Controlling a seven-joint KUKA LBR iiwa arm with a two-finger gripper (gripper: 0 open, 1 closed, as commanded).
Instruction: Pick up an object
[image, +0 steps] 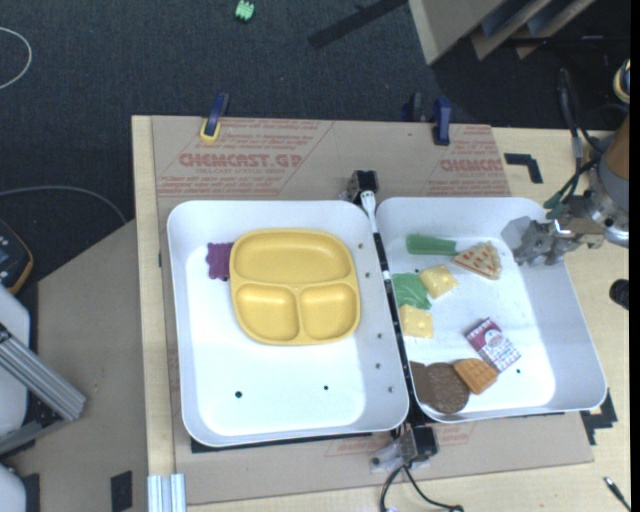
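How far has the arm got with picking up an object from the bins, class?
Done: nothing looks lifted yet. The pizza slice, green piece, carton and cookie all lie on the right bin's floor, and the yellow tray sits in the left bin. In hand: the hand is over the right bin's far right corner, beside the pizza slice. Left: closing on an object and raising it.

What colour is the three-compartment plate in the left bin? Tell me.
Yellow three-compartment plastic plate, camera view.
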